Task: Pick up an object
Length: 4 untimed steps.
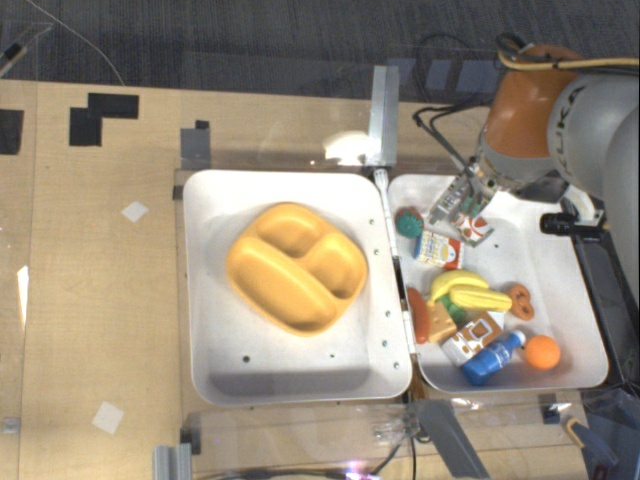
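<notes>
The loose objects all lie in the right bin [590, 298]. A yellow banana [468, 290] sits near its middle, with a small white carton [438, 249] just above it and a teal ball [408, 222] up toward the bin's left wall. A brown pretzel-shaped piece [519, 301] lies right of the banana. Lower down, a blue bottle [492, 359] lies tilted, an orange [541, 352] just to its right, and a brown-and-white box [472, 335] touches the bottle's upper side. A red-orange piece [417, 317] rests by the left wall.

The pincer [458, 204] hangs over the bin's upper part, above the carton and beside a small red-and-white item [476, 230]. Whether it is released or clenched I cannot tell; its tips are blurred, and nothing appears to sit between them.

The left bin [215, 268] holds a yellow divided tray [296, 266], tilted. Both bins rest on the wooden desk [90, 298].
</notes>
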### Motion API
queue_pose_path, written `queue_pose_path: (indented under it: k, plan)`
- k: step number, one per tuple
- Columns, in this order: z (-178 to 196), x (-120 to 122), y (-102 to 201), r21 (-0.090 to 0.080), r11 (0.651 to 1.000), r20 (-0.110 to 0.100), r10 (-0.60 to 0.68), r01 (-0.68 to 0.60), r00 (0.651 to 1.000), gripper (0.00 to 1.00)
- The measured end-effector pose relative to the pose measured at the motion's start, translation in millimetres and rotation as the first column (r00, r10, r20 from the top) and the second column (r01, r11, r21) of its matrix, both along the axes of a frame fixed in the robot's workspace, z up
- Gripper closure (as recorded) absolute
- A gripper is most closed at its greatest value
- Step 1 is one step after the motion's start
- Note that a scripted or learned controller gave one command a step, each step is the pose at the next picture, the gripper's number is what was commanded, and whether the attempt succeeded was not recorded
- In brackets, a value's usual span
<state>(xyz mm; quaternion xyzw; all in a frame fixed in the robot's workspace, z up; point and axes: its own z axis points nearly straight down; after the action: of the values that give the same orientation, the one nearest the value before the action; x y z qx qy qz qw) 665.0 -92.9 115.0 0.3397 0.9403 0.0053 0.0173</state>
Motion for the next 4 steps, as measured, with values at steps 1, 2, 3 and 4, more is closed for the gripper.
queue_pose_path:
  k: [1,2,3,4]
  plan:
    - [75,-11,112,0.007,0.996,-0.022,-0.084,0.084,0.996,1.0]
    - [72,-40,18,-0.002,0.998,-0.028,0.064,-0.064,0.998,1.0]
    - [238,-35,-54,-0.004,1.0,-0.015,0.014,-0.014,1.0,1.0]
    - [115,-50,-109,0.0,0.917,-0.034,0.398,-0.398,0.917,1.0]
